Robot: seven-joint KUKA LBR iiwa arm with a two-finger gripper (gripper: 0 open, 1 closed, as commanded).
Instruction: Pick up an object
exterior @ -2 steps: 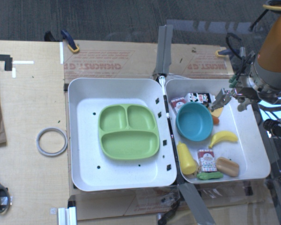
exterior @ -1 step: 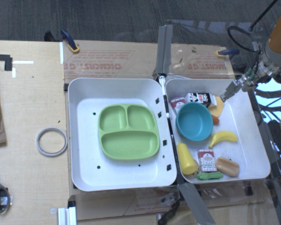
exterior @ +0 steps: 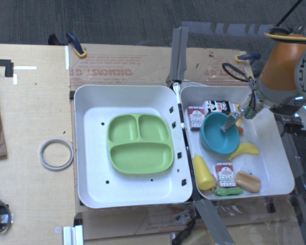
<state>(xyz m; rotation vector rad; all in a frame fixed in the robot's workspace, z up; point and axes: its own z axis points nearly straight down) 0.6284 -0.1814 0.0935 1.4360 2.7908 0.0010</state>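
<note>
Your gripper [exterior: 230, 123] is down inside the blue bowl [exterior: 219, 133], near the right bin's [exterior: 280, 162] far edge. I cannot tell how the tool is set. Nothing is visibly held or lifted; the pick remains outstanding.

A robotics lab: a plywood counter [exterior: 30, 116] with two white bins [exterior: 86, 152] clamped on by blue clamps [exterior: 76, 44], a tape roll [exterior: 56, 153], and grey carpet [exterior: 117, 9].
</note>
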